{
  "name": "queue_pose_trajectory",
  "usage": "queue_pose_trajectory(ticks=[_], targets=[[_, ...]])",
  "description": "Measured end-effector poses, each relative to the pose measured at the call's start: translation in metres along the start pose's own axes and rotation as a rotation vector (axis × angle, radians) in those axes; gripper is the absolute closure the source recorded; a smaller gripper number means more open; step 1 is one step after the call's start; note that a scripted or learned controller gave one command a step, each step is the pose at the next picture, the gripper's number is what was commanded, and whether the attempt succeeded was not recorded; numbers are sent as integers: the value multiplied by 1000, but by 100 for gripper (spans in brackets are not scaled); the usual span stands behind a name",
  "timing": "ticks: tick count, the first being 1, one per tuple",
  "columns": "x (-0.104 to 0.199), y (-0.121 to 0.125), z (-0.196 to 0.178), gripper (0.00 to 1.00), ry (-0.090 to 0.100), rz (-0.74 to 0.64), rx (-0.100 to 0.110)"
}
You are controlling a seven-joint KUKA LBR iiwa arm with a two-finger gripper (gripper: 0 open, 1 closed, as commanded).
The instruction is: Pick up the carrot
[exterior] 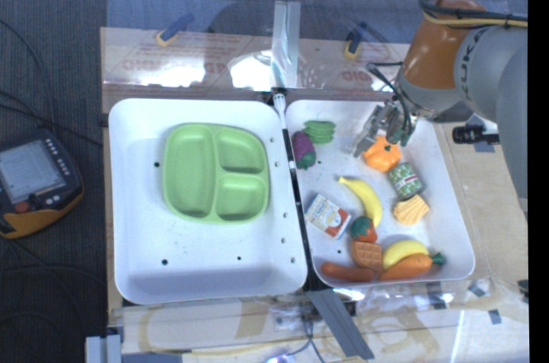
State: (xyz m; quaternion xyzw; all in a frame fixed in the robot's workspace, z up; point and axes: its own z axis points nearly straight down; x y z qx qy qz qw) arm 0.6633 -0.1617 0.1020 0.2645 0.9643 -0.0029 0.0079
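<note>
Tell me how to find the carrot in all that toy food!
Look in the right-hand white bin, the one crowded with toy food, and go to its near edge. The carrot lies there on its side, just under a yellow banana. It is the long orange piece with a little green top at its right end, unlike the darker reddish sausage to its left.

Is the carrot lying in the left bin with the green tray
No, the carrot lies at the right bin's near edge, beside a banana.
</note>
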Motion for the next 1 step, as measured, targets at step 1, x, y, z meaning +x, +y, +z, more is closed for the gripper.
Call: queue_pose_trajectory(ticks=[1], targets=[[40,23,-69,100,9,151,-3]])
